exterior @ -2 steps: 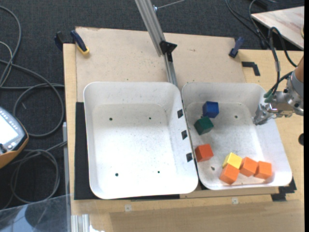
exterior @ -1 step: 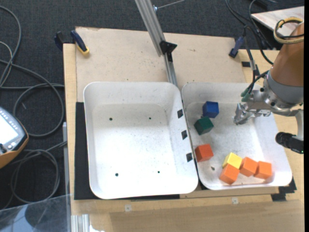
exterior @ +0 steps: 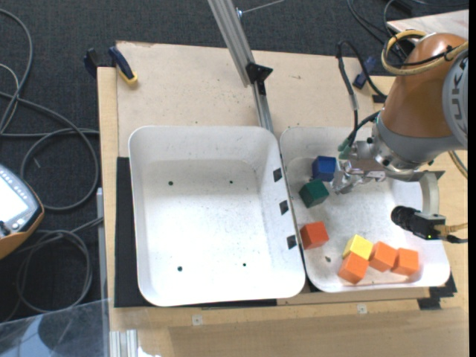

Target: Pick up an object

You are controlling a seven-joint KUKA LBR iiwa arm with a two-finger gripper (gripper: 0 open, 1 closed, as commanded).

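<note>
Arm: your grey arm with its orange band (exterior: 424, 88) reaches in from the right and hangs over the right bin (exterior: 439, 277); cables loop around its upper part.
Gripper: you will find the gripper (exterior: 343, 178) low in the right bin's upper left part, just beside the blue cube (exterior: 324, 167) and the green cube (exterior: 314, 193); from this slant you cannot tell whether it is parted or closed, and no cube shows between its tips.
Blue cube: it sits near the back of the right bin, just left of the gripper; the green cube lies just below it, close to the bin's left wall.
Red-orange cube (exterior: 314, 234): it rests alone further forward, near the left wall.
Front cluster: a yellow cube (exterior: 358, 246) leans on an orange cube (exterior: 353, 268); two more orange cubes (exterior: 395, 259) stand side by side just right of them, touching each other.
Left bin (exterior: 149, 147): you see its white floor speckled with dark dots.
Bench: a wooden board (exterior: 186, 88) bears both bins; a metal pole (exterior: 230, 28) rises slantwise from between them; a blue and yellow clamp (exterior: 123, 64) grips the board's back left corner.
</note>
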